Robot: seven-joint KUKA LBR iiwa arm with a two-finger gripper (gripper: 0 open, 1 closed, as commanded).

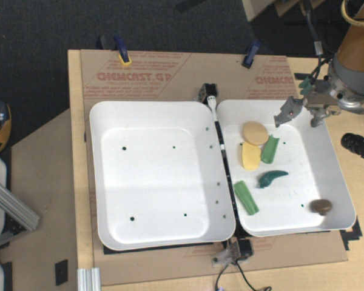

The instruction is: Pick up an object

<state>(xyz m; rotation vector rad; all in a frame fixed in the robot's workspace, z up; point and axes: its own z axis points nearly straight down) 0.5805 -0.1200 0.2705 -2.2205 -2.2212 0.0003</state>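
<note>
The right bin holds several small objects. A tan round piece overlaps a yellow block, with a green cylinder leaning beside them. A dark teal curved piece lies lower, a light green stick sits near the bin's left wall, and a brown lump rests at the lower right corner. My gripper hangs over the bin's upper right part, up and to the right of the tan piece, fingers spread open with nothing between them.
The left bin lies beside the right one, split by a black divider. Both sit on a cardboard sheet held by blue clamps. The arm's orange band rises at the right edge.
</note>
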